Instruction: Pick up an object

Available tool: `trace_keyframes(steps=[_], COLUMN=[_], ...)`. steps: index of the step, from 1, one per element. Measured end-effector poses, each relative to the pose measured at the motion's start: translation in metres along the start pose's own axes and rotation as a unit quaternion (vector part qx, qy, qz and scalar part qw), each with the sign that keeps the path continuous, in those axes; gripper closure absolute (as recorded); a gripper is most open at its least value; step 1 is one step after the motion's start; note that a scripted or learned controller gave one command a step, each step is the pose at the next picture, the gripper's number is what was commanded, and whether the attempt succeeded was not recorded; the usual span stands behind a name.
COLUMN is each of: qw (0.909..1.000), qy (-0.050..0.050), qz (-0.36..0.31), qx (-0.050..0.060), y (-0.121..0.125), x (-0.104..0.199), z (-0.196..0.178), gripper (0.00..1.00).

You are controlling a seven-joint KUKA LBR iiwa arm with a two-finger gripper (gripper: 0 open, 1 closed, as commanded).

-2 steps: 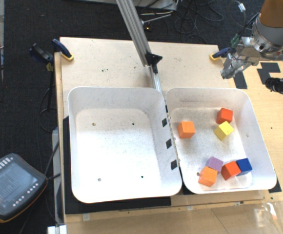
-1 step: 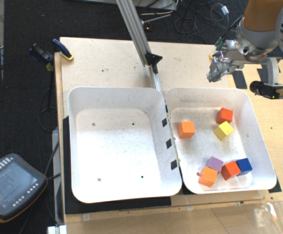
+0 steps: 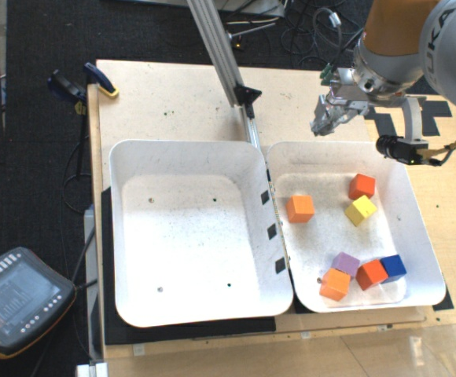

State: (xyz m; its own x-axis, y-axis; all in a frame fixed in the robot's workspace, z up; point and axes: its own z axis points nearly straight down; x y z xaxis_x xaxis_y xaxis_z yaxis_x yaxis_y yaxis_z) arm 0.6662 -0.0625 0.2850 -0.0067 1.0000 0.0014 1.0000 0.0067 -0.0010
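Observation:
Several small blocks lie in the right bin. An orange cube sits near its left side, a red-orange cube and a yellow cube toward the back right. At the front, a purple block, an orange cube, a red cube and a blue cube cluster together. My gripper hangs high above the bin's back edge, with nothing seen between its fingers.
The left bin adjoins the right one. A slanted metal bar runs down to the gap between the bins. A blue-and-yellow clamp lies on the bench's back left corner. A teach pendant sits at lower left.

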Motion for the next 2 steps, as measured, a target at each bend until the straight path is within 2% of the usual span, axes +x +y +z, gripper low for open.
trace_keyframes(steps=[2], qw=[1.0000], qy=[0.000], qz=[0.000], qx=[0.000], y=[-0.005], x=[0.111], z=[0.007], gripper=[1.00])
